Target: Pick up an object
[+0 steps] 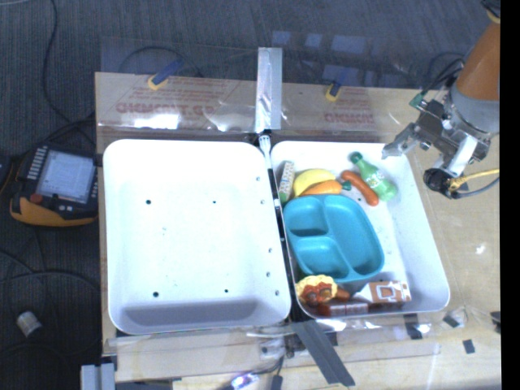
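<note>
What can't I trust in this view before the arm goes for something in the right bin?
- Gripper: fingers too small and blurred against the bin rim to judge.
- Yellow and orange items: lower parts hidden behind the blue tray.
- Items at the bin's near edge: partly covered by the tray; labels unreadable.
- Arm: cut off by the right edge.

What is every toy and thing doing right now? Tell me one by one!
Gripper: raised over the right bin's far right corner, holding nothing that I can see.
Blue tray: flat in the right bin, compartments facing up.
Green bottle: lying on its side.
Carrot: lying beside the bottle.
Banana: resting at the tray's far edge.
Brown box: lying flat by the near wall.
Left bin: sitting beside the right bin.
</note>
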Motion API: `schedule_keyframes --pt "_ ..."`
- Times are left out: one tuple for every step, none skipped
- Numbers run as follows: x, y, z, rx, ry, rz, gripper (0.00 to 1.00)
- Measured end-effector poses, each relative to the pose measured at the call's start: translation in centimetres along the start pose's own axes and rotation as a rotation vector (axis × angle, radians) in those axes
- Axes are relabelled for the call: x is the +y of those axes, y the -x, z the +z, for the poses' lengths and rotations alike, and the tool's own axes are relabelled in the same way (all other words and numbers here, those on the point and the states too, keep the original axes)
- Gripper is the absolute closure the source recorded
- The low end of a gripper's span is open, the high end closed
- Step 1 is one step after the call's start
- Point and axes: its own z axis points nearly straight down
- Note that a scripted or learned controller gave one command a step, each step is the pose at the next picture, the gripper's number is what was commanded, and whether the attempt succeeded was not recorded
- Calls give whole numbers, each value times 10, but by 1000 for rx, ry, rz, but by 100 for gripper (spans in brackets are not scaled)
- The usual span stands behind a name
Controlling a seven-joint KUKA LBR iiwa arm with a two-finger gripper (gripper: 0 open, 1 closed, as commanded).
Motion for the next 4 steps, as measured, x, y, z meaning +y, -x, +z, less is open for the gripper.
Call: schedule_keyframes --pt "23 -24 134 0 -1 -148 0" --pt "-18 12 119 4 -3 8 0" --pt "-19 11 112 3 -7 6 100" --pt "-17 -32 25 3 0 -110 100"
